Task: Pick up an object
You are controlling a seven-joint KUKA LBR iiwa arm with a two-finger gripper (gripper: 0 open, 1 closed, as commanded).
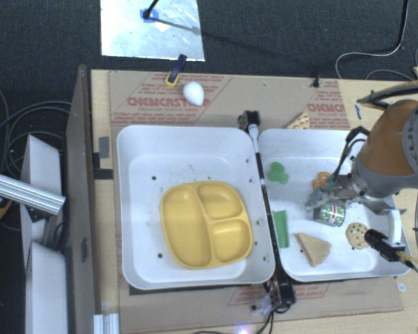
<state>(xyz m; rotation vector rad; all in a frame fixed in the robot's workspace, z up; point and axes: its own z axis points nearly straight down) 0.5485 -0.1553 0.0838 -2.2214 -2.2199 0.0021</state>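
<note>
- Cardboard-topped bench bears two white bins; a white egg lies behind the left bin.
- Left bin: holds a yellow divided tray.
- Right bin: green strip, tan wedge, cookie.
- Gripper: over a green-labelled can; finger state cannot be determined.

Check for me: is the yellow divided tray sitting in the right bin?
No, the yellow divided tray lies in the left bin, apart from the gripper.

The arm ran off the right edge; an orange object beside the fingers was partly hidden.
</note>
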